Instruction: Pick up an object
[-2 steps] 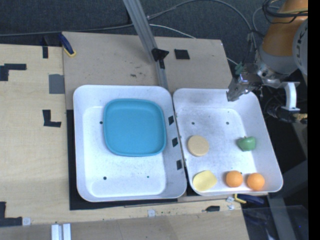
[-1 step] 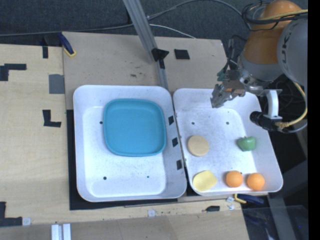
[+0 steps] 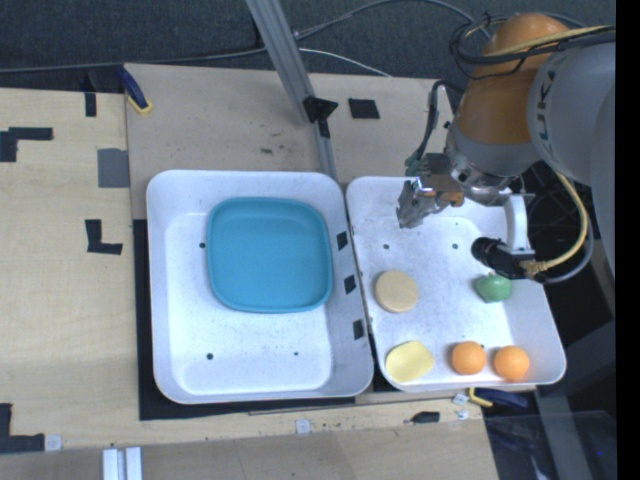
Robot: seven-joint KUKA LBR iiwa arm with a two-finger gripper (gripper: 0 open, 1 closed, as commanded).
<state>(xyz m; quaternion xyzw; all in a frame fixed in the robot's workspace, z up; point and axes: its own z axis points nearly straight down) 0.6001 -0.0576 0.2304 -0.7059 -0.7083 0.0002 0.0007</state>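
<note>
My gripper (image 3: 411, 211) hangs over the far left part of the right bin (image 3: 440, 251), with nothing visible between its fingers. Below it in that bin lie a tan round disc (image 3: 397, 292), a pale yellow piece (image 3: 409, 361), two orange balls (image 3: 467, 358) (image 3: 511, 363) and a small green object (image 3: 493, 288). The disc sits nearest the gripper, a short way toward the front. A blue square plate (image 3: 269, 253) rests in the left bin (image 3: 180, 298).
The arm's orange band and grey wrist (image 3: 510, 88) lean over the right bin's far edge, with cables looping beside it. A slanted metal pole (image 3: 290, 58) rises behind the bins. The wooden bench (image 3: 60, 268) stretches to the left.
</note>
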